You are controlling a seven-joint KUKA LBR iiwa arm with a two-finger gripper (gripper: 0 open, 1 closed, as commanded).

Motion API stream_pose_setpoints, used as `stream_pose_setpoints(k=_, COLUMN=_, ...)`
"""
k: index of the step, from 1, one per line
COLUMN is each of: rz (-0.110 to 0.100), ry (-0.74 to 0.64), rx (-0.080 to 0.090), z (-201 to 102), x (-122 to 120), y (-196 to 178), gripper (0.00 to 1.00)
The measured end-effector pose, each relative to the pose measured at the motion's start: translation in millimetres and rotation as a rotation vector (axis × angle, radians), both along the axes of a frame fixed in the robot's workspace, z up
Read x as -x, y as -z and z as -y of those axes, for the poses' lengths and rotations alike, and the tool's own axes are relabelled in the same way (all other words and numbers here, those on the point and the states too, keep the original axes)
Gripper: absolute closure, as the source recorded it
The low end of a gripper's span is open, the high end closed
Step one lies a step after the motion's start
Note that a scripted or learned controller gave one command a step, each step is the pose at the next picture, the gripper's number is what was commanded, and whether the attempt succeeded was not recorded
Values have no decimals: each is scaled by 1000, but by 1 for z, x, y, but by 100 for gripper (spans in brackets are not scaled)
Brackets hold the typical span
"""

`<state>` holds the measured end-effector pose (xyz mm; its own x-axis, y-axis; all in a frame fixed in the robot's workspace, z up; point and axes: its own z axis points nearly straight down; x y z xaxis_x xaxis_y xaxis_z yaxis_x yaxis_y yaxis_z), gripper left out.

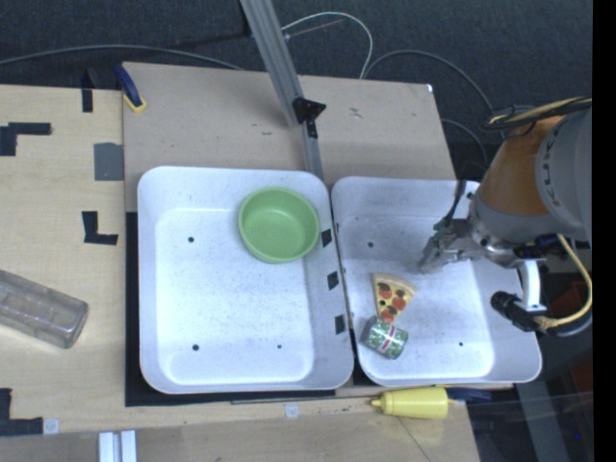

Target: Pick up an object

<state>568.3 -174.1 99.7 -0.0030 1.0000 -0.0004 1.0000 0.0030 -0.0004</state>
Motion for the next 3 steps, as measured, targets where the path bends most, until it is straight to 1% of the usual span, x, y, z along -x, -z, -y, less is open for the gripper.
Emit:
stream_pose_setpoints(k=1, rz=3, ry=2, rx=1, z=1, x=-8, y=-46, gripper=100)
stream_pose_setpoints(k=2, rz=4, ry=2, rx=1, z=3, x=-5, y=-89, gripper=100)
stream_pose_setpoints(k=3, rz=4, ry=1, rx=1, z=1, x=-8, y=-132, gripper=100)
